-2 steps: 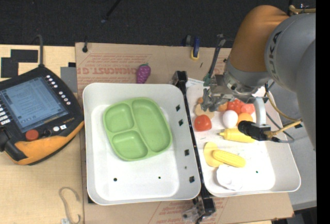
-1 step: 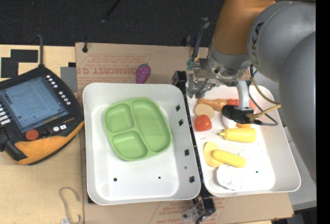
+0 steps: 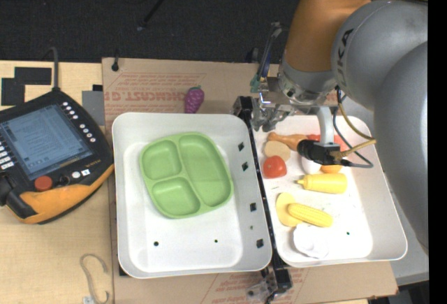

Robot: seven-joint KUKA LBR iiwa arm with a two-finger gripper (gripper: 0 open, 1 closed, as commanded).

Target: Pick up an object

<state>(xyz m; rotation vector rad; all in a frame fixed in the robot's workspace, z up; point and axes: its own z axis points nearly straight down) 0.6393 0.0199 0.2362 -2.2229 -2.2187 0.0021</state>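
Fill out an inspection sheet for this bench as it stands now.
Surface: brown board bearing left bin and right bin side by side.
Job's things: in the right bin, red tomato, corn cob, yellow bottle, white piece.
Clutter: green divided plate in the left bin; purple toy on the board behind it.
Grippers: gripper above the right bin's far left corner; holding nothing visible.
Cables: black and yellow cables by the wrist.
Surroundings: teach pendant at left.
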